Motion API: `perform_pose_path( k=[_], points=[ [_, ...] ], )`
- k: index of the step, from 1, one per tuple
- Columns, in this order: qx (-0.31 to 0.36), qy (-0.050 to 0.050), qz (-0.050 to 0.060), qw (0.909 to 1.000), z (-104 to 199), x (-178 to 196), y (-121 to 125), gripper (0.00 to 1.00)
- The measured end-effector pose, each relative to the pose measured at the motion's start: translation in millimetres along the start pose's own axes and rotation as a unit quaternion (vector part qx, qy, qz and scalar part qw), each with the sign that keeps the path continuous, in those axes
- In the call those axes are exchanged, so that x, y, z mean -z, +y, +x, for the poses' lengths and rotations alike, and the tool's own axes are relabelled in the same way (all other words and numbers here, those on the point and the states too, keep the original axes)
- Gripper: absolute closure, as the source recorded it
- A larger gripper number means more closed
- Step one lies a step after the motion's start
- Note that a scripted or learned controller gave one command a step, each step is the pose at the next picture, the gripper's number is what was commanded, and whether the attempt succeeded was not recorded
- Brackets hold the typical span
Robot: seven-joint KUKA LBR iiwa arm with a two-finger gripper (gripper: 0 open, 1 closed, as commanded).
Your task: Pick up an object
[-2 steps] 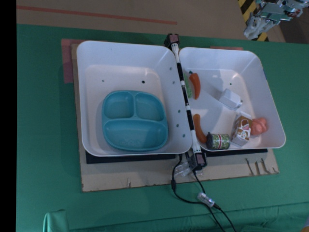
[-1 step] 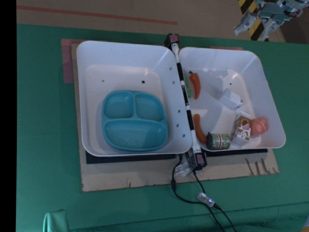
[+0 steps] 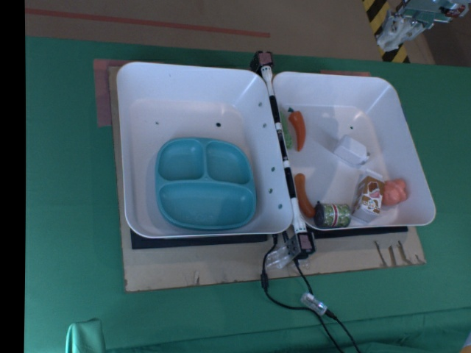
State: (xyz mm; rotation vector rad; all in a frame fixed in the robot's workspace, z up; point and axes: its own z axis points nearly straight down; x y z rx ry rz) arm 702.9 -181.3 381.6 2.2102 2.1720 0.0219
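The right bin [image 3: 397, 116] holds several small objects. An orange carrot with a green top [image 3: 296, 129] lies by the divider. A white block [image 3: 352, 151] sits mid-bin. Along the front wall are an orange sausage-shaped piece [image 3: 302, 195], a dark can with a green label [image 3: 333, 214] on its side, a small carton [image 3: 369, 197] and a pink-orange toy [image 3: 396, 191]. My gripper [image 3: 421, 7] hangs at the top right, beyond the bench's far edge and well away from every object, with nothing seen in it.
The left bin [image 3: 147, 94] holds a teal divided plate [image 3: 206, 184]. A black-and-white strip [image 3: 280, 145] runs between the bins. Cables [image 3: 309, 300] trail over the green bench in front. Yellow-black hazard tape [image 3: 374, 6] marks the floor near the gripper.
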Motion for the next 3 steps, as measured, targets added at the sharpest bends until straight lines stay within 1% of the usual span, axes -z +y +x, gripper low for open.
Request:
perform_pose_path(
  k=[1, 2, 3],
  points=[
    [0.006, 0.008, 0.016, 0.9998, 67, -26, -104, 1.00],
    [0.006, 0.008, 0.015, 0.9998, 66, -26, -104, 0.00],
    [0.005, 0.005, 0.014, 0.9999, 23, -79, -49, 0.00]
  ],
)
